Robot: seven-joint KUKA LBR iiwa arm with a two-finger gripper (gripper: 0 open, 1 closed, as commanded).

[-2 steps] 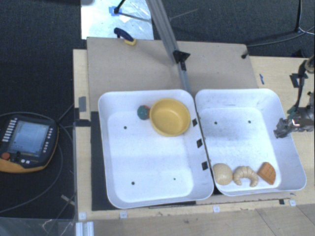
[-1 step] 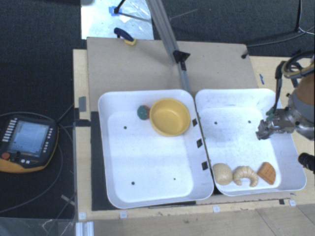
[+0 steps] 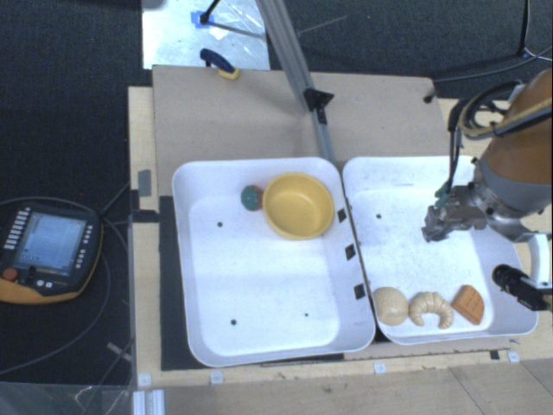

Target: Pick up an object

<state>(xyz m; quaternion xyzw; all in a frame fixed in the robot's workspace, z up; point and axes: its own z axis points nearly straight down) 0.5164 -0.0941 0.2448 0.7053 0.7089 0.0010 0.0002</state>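
A teach pendant [image 3: 45, 253] is lying on the dark carpet [image 3: 69, 76] at far left, its screen glowing pale and its cable [image 3: 86, 353] trailing round below it. A metal pole [image 3: 294, 54] is slanting down from the top toward the bench, ending in a black clamp [image 3: 318, 100]. A blue-and-yellow clamp [image 3: 218, 62] is sitting at the bench's [image 3: 371, 115] far edge. A black cable [image 3: 492, 54] is curving across the carpet at upper right.
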